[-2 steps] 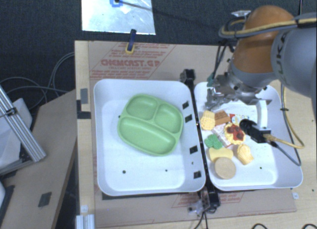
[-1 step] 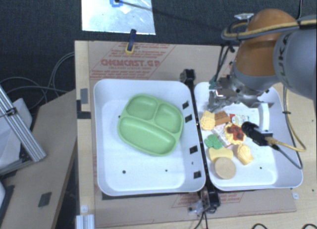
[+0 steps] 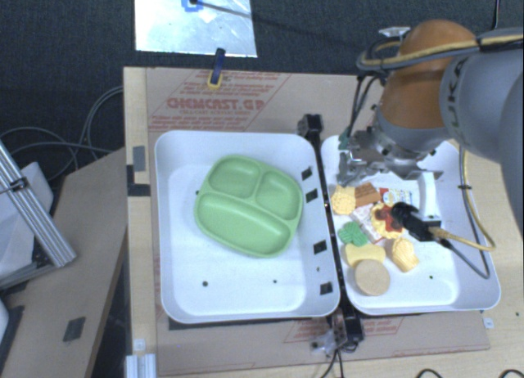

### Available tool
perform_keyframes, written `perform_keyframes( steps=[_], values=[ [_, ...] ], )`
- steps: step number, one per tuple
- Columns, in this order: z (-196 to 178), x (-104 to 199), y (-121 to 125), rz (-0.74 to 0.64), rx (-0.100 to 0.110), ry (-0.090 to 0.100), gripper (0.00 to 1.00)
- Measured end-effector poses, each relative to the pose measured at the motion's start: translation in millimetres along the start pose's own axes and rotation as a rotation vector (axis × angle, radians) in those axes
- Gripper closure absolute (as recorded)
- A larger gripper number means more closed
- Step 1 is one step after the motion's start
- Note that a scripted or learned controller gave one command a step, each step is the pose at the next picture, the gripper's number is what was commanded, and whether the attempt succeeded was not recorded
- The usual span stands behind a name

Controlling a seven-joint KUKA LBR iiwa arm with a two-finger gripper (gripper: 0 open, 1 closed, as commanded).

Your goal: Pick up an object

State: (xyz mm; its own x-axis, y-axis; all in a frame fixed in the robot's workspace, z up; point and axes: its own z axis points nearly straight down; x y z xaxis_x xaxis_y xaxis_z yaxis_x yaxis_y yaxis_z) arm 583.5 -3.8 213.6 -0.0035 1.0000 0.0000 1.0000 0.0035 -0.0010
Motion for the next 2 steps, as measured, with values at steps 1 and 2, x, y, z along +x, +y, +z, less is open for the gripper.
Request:
perform_keyframes(
  steps=[1, 2],
  values=[
    [-5.9, -0.1, 9.0, 0.000, -0.004, 0.000, 1.00],
    [-1.1, 0.2, 2.2, 0.003, -0.001, 0.000, 1.00]
  ],
)
